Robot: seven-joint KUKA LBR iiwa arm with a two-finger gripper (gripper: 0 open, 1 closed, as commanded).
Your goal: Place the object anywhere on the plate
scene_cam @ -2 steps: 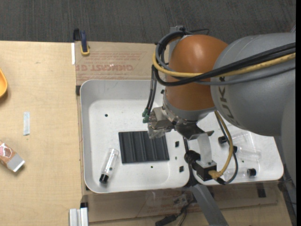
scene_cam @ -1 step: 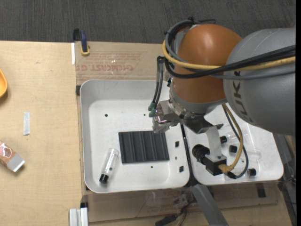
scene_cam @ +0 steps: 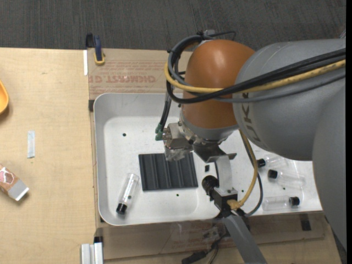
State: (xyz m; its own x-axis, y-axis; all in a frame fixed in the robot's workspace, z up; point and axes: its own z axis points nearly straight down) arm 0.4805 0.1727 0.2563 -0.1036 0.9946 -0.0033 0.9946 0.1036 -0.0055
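A black ribbed plate (scene_cam: 165,175) lies flat near the middle of the white bin (scene_cam: 110,120). A clear vial with a black cap (scene_cam: 126,193) lies on the bin floor to the left of the plate, cap toward the front edge and apart from the plate. My gripper (scene_cam: 175,147) hangs over the plate's far edge, under the orange band of the arm (scene_cam: 214,87). The wrist hides most of it. No vial shows at its tip.
Two more clear vials with black caps (scene_cam: 273,174) (scene_cam: 287,202) lie at the bin's right, partly under the arm. Left of the bin, the brown bench carries a small white strip (scene_cam: 31,144) and a red-and-white packet (scene_cam: 12,183). A blue clamp (scene_cam: 97,48) sits behind the bin.
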